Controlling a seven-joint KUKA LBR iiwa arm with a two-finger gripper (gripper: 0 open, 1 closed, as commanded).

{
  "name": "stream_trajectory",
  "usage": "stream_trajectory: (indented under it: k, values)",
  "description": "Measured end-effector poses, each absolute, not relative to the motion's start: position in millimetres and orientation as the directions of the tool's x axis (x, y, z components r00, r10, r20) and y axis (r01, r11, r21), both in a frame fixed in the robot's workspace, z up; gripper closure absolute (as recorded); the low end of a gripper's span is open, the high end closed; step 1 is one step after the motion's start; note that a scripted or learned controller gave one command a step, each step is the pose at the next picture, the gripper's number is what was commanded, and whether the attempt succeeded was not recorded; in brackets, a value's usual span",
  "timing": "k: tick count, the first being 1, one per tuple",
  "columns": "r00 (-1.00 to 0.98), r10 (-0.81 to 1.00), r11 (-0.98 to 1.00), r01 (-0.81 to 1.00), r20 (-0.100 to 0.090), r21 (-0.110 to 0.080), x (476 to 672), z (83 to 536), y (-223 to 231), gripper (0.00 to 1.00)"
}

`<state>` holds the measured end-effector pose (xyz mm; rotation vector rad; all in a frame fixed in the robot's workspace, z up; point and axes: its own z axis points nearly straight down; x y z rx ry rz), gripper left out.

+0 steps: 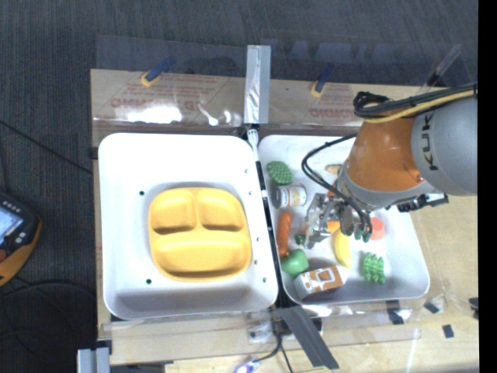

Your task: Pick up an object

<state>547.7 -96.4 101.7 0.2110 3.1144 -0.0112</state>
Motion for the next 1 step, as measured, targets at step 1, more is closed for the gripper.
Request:
stream_trajectory:
  k: [1]
  values:
    - [-0.997, 0.080, 0.997, 0.080, -0.004, 0.000, 570.3, 208.2, -56.5, 1.00]
